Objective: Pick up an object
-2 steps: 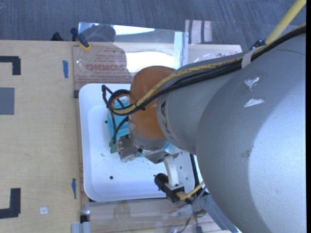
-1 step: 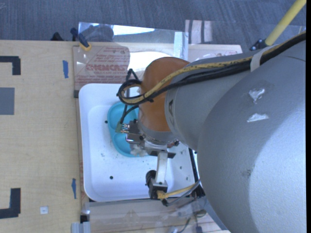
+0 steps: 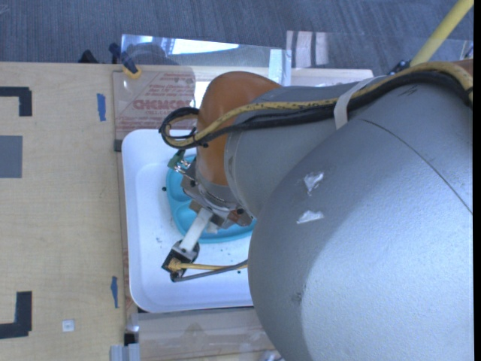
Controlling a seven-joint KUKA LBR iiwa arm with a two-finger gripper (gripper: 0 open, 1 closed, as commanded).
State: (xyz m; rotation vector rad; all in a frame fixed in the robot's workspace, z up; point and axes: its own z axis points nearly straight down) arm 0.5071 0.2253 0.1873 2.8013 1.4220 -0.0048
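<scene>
Currently the arm reaches in from the right and its grey housing covers most of the right half of the view. The orange band sits above the wrist, over the far part of the white bin.

Gripper: pointed down into that bin, directly over the turquoise dish. The wrist hides its working end, so we cannot tell whether it is open or closed, or whether it touches the dish. We see nothing gripped.

Task object: the turquoise dish lies inside the white bin, in the half nearer the arm, roughly midway between the bin's far and near walls. Only its left, curved rim shows; the rest is under the wrist. What we can see of it looks flat on the bin floor, though we cannot confirm that.

Bin floor: a few small dark specks lie left of the dish, apart from it. The strip of floor along the left wall is bare white.

Surroundings: the pale wooden bench lies left of the bin, with black corner marks and two short pieces of blue tape near the bin's edge. A transparent sheet with red lettering lies just beyond the bin's far wall. Grey-blue carpet shows beyond the bench.
</scene>
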